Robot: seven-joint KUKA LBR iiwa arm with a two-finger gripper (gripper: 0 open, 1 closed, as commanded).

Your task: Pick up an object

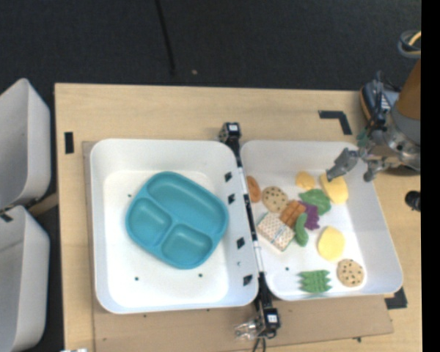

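The right bin [367,196] holds a heap of toy food. In it lie a chocolate-chip cookie [274,196], a checkered cracker [276,231], a brown waffle piece [292,212], purple grapes [312,215], green leafy pieces [315,197] and a yellow lemon [331,243]. A second cookie [350,272] and a green ridged piece [314,281] sit near the front. My gripper [356,169] hovers over the bin's far right part, just above a yellow piece [337,189]. It is open, with nothing between its fingers.
The left bin [110,270] bears a blue compartment plate [177,219]. An orange piece [254,189] lies against the divider between the bins. White chairs [11,152] stand at the left, off the bench.
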